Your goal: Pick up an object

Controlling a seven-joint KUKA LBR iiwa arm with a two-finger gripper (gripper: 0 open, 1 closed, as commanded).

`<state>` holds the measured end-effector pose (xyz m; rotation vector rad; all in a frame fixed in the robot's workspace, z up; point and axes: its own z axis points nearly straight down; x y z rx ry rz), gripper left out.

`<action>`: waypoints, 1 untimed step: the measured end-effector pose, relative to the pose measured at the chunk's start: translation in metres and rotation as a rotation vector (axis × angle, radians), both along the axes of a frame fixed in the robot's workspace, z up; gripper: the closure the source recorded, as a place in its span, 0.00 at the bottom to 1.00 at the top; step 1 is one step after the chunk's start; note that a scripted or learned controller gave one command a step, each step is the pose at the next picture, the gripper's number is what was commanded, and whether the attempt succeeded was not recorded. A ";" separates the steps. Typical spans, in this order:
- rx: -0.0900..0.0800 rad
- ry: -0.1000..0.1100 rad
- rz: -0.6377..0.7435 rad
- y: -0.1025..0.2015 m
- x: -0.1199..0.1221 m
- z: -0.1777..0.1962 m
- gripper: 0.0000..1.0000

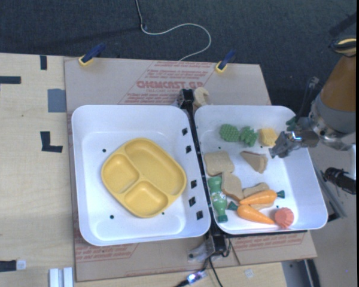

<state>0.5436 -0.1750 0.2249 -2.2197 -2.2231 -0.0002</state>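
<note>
The right bin point(299, 187) holds toy food: a green bumpy piece point(238, 134), a yellow piece point(267, 137), tan bread slices point(218, 162), a tan wedge point(255, 160), a green bottle-like piece point(217, 198), two carrots point(258, 206) and a pink round piece point(283, 217). My gripper point(285, 143) hangs over the bin's upper right part, just right of the yellow piece and above the tan wedge. Nothing shows between its fingers.
The left bin point(87, 160) holds a yellow divided plate point(143, 176). Both bins rest on a cardboard sheet point(167, 82) clamped at the back. A white cable point(179, 28) loops behind it. The arm point(341, 100) enters from the right.
</note>
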 end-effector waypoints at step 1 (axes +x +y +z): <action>0.002 0.002 0.004 0.049 -0.013 0.004 1.00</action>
